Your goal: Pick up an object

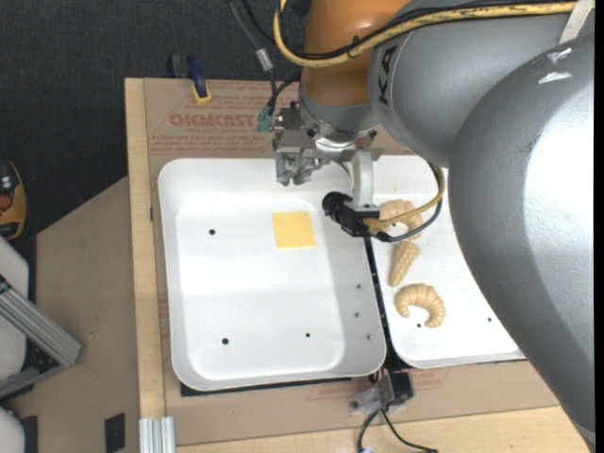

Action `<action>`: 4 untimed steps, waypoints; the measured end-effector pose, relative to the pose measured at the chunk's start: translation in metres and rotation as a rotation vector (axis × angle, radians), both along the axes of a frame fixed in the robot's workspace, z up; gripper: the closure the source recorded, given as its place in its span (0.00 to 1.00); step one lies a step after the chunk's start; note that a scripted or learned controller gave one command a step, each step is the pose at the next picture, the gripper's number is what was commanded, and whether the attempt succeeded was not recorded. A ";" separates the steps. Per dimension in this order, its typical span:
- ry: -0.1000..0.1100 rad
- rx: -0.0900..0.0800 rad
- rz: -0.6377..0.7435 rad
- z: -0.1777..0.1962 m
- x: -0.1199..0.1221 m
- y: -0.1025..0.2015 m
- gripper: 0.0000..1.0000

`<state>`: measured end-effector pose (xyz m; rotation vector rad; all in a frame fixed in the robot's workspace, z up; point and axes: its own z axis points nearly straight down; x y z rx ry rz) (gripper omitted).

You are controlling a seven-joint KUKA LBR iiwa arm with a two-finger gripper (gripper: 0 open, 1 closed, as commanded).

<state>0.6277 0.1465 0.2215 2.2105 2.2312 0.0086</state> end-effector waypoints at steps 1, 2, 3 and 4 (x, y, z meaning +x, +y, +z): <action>-0.016 0.001 -0.007 0.261 -0.026 -0.012 1.00; 0.018 -0.005 -0.004 0.136 -0.035 0.038 1.00; 0.015 -0.005 -0.003 0.078 -0.080 0.081 1.00; -0.010 0.006 -0.004 0.234 -0.136 0.079 1.00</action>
